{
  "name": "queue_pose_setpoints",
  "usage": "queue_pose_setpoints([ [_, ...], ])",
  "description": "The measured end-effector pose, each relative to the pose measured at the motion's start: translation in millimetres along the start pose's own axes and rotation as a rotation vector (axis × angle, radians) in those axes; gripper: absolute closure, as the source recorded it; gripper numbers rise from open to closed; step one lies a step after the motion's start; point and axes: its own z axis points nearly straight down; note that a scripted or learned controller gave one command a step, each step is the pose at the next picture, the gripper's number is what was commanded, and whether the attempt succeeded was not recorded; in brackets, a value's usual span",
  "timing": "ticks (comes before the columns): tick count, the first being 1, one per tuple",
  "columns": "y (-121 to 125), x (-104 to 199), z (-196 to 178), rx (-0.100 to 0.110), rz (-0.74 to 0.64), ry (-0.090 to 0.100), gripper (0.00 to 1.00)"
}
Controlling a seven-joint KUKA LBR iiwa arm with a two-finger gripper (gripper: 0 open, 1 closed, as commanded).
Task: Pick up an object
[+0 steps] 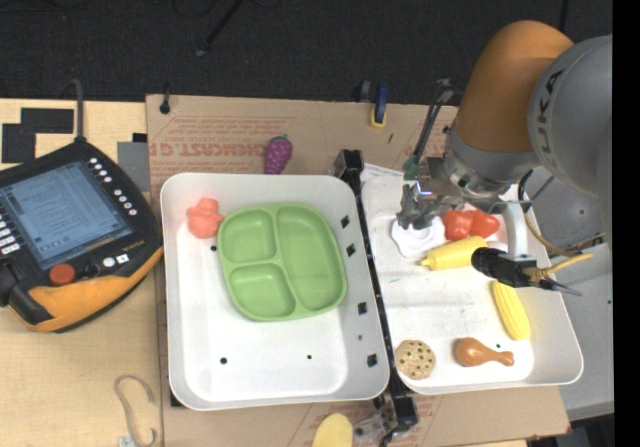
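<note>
Teach pendant (65,225) left of bins; cardboard (240,135) beneath.

The table (80,365) is of light wood. On it lies a brown cardboard sheet (230,135), and on this sheet stand 2 shallow white bins, the left bin (200,375) and the right bin (560,365), side by side and touching. Left of the bins, a control pendant (65,225) with a screen rests on the table. A yellow object (333,430) lies at the front edge, just beside the bins.
</note>
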Motion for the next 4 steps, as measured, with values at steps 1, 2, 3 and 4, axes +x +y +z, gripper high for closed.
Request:
queue_pose_setpoints([
  [1,-11.4,0.0,9.8,0.004,0.004,-0.001,1.00],
  [2,-3.8,8.1,3.1,0.001,0.002,-0.001,1.00],
  [3,-4.4,7.9,5.1,0.003,0.003,-0.001,1.00],
  [4,-13.5,2.3,9.6,0.004,0.002,-0.002,1.00],
])
